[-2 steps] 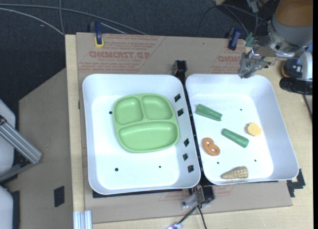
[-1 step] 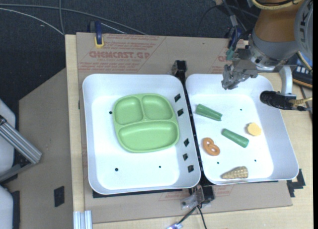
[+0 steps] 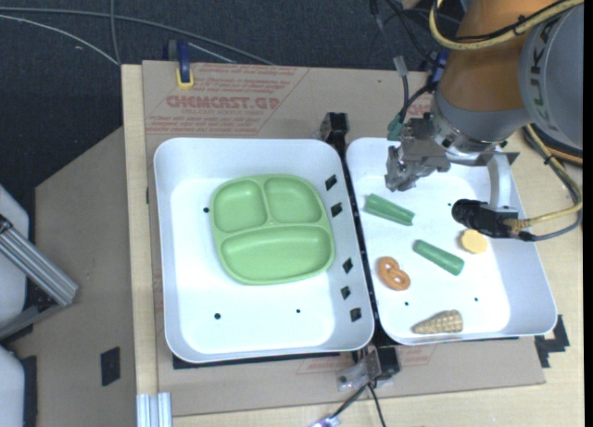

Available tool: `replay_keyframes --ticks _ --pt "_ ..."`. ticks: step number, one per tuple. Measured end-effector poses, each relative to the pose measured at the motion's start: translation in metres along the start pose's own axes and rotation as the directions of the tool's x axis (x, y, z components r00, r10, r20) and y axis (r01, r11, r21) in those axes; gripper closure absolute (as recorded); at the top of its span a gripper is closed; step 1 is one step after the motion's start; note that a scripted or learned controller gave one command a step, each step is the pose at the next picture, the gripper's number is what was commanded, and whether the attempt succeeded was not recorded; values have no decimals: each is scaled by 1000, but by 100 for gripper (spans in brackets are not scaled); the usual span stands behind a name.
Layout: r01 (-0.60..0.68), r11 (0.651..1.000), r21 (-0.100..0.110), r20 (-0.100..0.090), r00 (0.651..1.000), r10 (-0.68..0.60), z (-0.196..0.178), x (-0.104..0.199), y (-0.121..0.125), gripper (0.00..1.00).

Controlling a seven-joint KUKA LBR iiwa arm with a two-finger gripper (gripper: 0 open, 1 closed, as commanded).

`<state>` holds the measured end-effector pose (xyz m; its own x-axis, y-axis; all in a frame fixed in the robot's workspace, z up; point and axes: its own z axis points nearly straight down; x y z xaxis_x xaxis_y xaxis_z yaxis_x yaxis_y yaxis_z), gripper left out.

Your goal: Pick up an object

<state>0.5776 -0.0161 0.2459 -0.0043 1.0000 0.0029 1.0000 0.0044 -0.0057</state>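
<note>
tabletop [image 3: 232,92]: brown board carrying two white bins, dark floor around.
hand [image 3: 405,173]: low over the right bin [image 3: 528,295]'s far end; spread or pressed together, cannot tell.
nearest piece: green stick [image 3: 388,209], just below the hand, lying flat.
handling: probably light, stiff, smooth; pinch across its narrow middle.
beyond: second green stick [image 3: 438,257], pretzel [image 3: 393,274], cone [image 3: 437,324].
left bin [image 3: 176,258]: green divided plate [image 3: 272,229].

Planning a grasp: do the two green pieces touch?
Apart. The camera view shows bare white bin floor between the upper green piece and the lower one.
</note>
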Motion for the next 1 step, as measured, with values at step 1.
replay_keyframes --ticks 1 --pt "0 1000 0 0 1000 0 18 48 -19 100"
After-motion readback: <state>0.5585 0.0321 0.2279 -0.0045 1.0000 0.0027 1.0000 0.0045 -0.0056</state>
